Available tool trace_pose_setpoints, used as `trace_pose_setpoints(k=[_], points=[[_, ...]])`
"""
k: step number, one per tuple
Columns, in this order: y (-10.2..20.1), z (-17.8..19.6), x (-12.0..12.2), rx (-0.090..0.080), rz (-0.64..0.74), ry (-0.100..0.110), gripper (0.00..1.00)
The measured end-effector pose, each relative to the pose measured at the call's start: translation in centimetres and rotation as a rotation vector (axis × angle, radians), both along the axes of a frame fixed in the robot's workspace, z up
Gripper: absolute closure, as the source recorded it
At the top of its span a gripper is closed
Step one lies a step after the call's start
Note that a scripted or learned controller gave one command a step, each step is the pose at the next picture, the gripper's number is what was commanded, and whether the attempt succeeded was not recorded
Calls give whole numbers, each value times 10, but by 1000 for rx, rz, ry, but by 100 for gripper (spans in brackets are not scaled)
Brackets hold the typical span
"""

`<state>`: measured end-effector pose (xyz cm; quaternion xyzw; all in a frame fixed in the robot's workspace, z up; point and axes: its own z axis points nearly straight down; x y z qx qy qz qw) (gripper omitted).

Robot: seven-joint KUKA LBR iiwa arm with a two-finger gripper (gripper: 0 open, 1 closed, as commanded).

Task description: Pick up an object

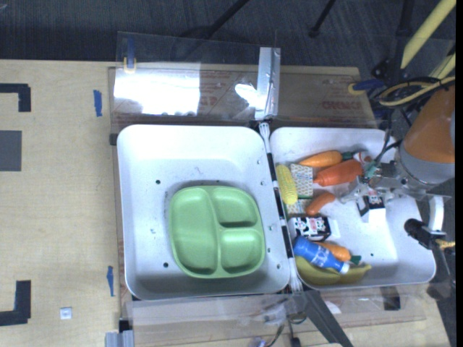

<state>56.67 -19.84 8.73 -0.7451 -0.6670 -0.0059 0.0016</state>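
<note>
1. A light wooden table carries two shallow white bins side by side: the left bin and the right bin.
2. In the left bin lies a pale green plastic divided tray with three compartments, set toward the bin's near half.
3. The right bin holds a cluster of toy foods along its left side. A yellow corn cob lies against the dividing wall.
4. Two orange carrots sit at the far end: a lighter one and, just beside it, a redder one. A third, smaller orange carrot lies below them.
5. A small black-and-white patterned carton rests near the middle of the cluster.
6. At the near end a blue bottle lies across a yellow banana, with a small orange piece touching the bottle.
7. The grey arm with its orange band reaches in from the right. Its gripper is low over the right bin, next to the redder carrot's tip; whether it is open or closed cannot be told, and nothing is visibly held.
</note>
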Motion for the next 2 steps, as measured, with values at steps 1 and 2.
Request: trace_pose_setpoints(k=[1, 2], points=[[-7, 7, -2, -9, -7, 3, 100], [46, 123, 3, -10, -33, 11, 100]])
